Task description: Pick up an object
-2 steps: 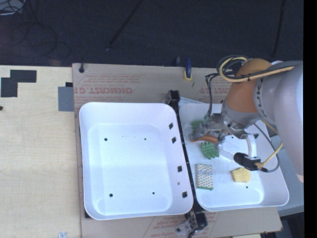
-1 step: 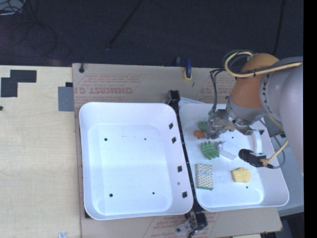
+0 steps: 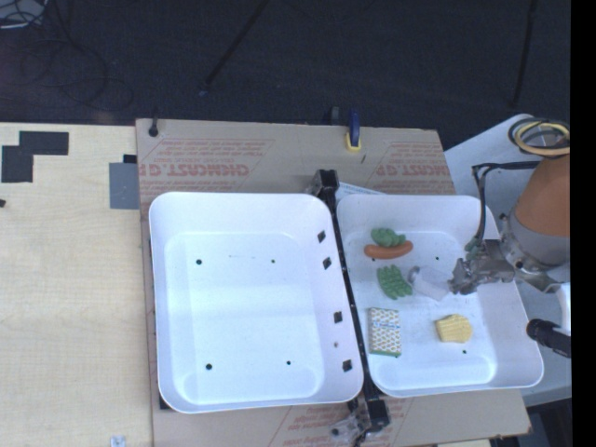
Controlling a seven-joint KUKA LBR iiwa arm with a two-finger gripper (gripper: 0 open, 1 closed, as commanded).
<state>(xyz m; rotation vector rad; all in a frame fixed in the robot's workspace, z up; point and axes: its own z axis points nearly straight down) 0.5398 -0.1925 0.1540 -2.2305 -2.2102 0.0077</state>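
Dark floor with loose cables filled the top of the camera view, and below it a pale wooden bench carried a brown cardboard sheet printed with red lettering. On that sheet sat two shallow white bins side by side, their inner rims touching along a row of black clips.

Largest of the things on the cardboard was the left bin, whose floor showed only a few small dark dots. Next to it the right bin held all the loose objects.

From the right edge the grey arm, with its orange band, reached over the right bin's far side. Its gripper hung low over the bin's right half, just beside a small pale translucent piece. Whether the claw was spread or pressed together could not be told; nothing showed pinched in it.

Among the objects, a checked green-and-white block lay near the bin's left wall toward the front. A yellow chunk lay to its right, below the gripper and apart from it. A green leafy toy lay in the middle, and just behind it an orange sausage-shaped toy touched another green piece.
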